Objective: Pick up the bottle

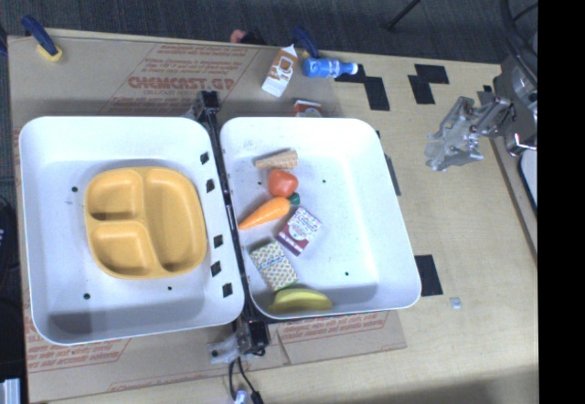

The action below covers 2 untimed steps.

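The bottle (327,69), blue with a pale end, lies on its side on the surface (457,228) behind the right bin (388,210), outside both bins, near the far edge. Just left of it lies a small white and brown carton (279,71), also on the surface, and a blue clamp (303,39) grips the edge just behind them. The claw (452,139) hangs over bare surface to the right of the right bin, well apart from the bottle, which sits to its left and farther back; nothing is between its fingers, and whether they stand apart or together I cannot tell. Inside the right bin lie a wedge of bread (276,159), a tomato (282,183), a carrot (265,213), a red and white packet (299,230), a patterned cracker packet (273,264) and a banana (302,300) against the near wall. A small red box (307,107) rests just behind that bin's far rim. The left bin (46,210) holds a yellow divided tray (146,219). Another blue and yellow clamp (41,38) sits at the far left corner of the cardboard sheet (174,78) under the bins.
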Each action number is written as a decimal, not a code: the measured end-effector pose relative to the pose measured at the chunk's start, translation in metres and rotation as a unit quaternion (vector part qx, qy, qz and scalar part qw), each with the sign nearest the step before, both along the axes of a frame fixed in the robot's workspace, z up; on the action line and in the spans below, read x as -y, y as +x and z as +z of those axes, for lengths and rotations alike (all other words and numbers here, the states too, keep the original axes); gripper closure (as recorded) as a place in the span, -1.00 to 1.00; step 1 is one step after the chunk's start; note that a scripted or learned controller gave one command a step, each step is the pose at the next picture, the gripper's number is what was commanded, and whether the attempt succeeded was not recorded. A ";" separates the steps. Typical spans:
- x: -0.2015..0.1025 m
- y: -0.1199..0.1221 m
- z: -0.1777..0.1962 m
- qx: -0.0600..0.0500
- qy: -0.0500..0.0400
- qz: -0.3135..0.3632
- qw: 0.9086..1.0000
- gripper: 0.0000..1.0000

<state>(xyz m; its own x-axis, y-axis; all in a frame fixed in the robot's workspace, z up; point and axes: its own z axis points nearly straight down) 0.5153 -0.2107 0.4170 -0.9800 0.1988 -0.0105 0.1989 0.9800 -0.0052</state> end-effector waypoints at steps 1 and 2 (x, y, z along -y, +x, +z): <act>0.000 0.001 0.011 0.002 -0.001 0.001 1.000 1.00; 0.000 0.002 0.022 0.003 -0.003 0.001 1.000 1.00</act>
<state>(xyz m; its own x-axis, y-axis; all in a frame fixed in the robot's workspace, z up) 0.5171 -0.2105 0.4393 -0.9803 0.1966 -0.0173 0.1968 0.9804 -0.0091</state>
